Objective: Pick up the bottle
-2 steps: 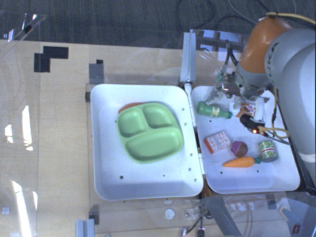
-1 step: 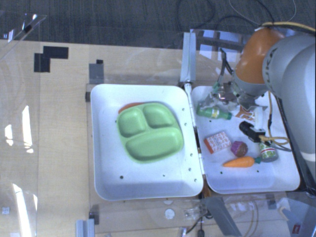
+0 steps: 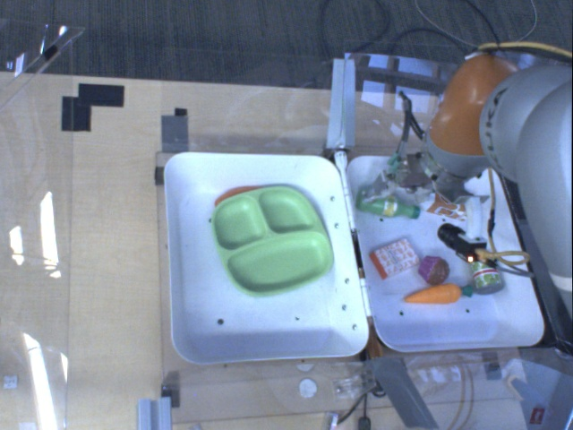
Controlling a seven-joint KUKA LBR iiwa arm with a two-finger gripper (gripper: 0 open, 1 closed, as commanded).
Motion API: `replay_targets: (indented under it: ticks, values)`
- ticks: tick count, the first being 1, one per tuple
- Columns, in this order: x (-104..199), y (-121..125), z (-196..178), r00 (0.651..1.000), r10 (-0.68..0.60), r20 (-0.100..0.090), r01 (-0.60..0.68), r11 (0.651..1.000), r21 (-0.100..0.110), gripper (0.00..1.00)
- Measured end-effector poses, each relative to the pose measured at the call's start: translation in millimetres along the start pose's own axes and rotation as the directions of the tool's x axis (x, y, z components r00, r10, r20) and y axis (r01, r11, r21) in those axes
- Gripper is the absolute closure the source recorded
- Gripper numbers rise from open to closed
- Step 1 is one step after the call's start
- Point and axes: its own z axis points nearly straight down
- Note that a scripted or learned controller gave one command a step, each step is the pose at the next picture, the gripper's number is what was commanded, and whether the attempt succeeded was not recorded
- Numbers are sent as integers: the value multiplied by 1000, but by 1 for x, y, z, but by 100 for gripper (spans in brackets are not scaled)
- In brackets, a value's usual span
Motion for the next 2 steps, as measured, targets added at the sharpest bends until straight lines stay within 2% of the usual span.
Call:
replay_targets:
  ticks: [1, 2]
  values:
    - [-1, 8, 0, 1000, 18, 1, -18, 1000, 1, 0]
    - [2, -12, 0, 1000, 27, -1, -27, 1000, 1, 0]
